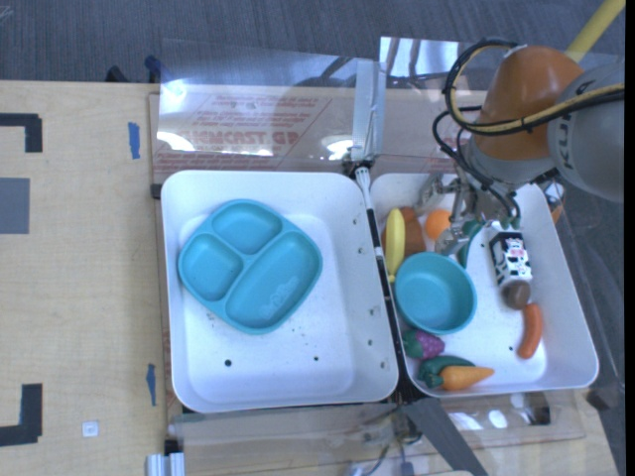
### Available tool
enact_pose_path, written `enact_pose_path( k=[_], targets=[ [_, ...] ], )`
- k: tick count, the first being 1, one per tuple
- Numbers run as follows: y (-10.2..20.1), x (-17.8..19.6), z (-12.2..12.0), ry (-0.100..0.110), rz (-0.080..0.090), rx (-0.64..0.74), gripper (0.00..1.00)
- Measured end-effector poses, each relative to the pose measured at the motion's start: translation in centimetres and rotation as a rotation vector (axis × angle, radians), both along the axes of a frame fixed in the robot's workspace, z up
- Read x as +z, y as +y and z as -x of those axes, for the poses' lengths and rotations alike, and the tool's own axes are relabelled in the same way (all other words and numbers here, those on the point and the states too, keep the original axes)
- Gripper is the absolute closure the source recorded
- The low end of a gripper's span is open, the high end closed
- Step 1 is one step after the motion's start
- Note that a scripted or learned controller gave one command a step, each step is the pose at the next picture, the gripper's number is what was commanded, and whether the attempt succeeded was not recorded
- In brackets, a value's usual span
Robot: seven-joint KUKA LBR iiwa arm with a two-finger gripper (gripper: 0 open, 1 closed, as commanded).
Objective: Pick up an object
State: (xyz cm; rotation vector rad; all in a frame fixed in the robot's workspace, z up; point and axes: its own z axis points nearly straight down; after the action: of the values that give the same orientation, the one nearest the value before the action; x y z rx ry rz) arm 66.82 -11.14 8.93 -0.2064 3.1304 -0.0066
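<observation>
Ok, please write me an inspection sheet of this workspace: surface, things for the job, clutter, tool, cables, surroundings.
Surface: wooden bench bearing two white bins, left bin and right bin.
Job's things: in the right bin, blue bowl, banana, orange ball, cow-patterned toy, sausage, carrot, purple toy.
Clutter: blue divided plate in the left bin.
Tool: tool low over the right bin's far end, near the orange ball; finger state unclear.
Cables: black and yellow cables looped around the wrist.
Surroundings: clear plastic sheet behind the bins; grey floor.
</observation>
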Motion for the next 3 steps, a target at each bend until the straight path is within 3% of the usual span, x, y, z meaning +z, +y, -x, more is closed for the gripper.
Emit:
enact_pose_path(
  k=[1,2,3],
  targets=[
    [-5.3,0.0,6.8,-0.005,0.0,0.177,0.0],
    [-0.3,0.0,2.7,-0.009,-0.003,0.109,0.0],
    [1.2,0.0,2.4,-0.01,-0.002,0.043,0.0]
  ],
)
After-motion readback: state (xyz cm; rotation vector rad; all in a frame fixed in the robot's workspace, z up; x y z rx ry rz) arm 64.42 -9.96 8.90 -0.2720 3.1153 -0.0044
